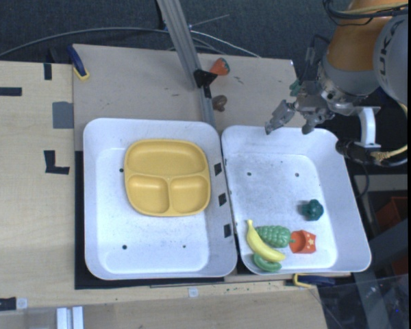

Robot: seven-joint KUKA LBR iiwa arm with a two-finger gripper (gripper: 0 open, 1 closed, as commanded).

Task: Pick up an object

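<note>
The gripper (288,121) hung over the far rim of the right bin (342,184), its two fingers spread apart with nothing between them. The arm (363,33) stood behind it at the upper right, its orange band showing above the wrist.

The objects lay well apart from the gripper, clustered toward the near end of the same bin. A banana (262,244) lay almost straight below the gripper, near the bin's front wall, touching a green bumpy piece (274,235) just to its right. A red pepper (303,241) sat beside that piece, a little further right. A dark green round piece (312,210) stood alone, closer to the gripper than the rest but still clear of it. Another small green item (268,264) peeked out under the banana's lower end.

To the gripper's left, the other bin (99,204) held a yellow plate (168,176) with three compartments.

No readable writing or labels could be made out on any object; only part of dark lettering showed on the arm's grey casing.
</note>
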